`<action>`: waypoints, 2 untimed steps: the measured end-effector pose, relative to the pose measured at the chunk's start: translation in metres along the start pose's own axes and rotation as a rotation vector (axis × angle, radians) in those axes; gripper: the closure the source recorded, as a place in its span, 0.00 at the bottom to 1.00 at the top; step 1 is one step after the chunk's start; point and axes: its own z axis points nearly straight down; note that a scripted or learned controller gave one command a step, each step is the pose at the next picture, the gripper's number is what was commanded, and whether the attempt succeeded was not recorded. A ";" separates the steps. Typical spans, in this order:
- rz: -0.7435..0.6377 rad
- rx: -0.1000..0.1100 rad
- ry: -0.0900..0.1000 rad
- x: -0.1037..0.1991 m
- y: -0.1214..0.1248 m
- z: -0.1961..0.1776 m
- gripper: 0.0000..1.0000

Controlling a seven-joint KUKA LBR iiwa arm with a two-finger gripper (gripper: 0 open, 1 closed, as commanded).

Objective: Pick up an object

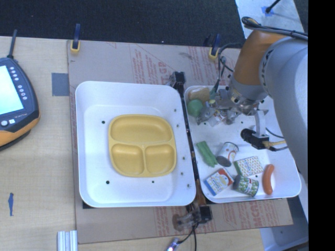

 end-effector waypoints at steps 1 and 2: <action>-0.009 -0.057 -0.010 0.075 -0.081 -0.099 0.00; -0.010 -0.056 -0.011 0.073 -0.163 -0.093 0.00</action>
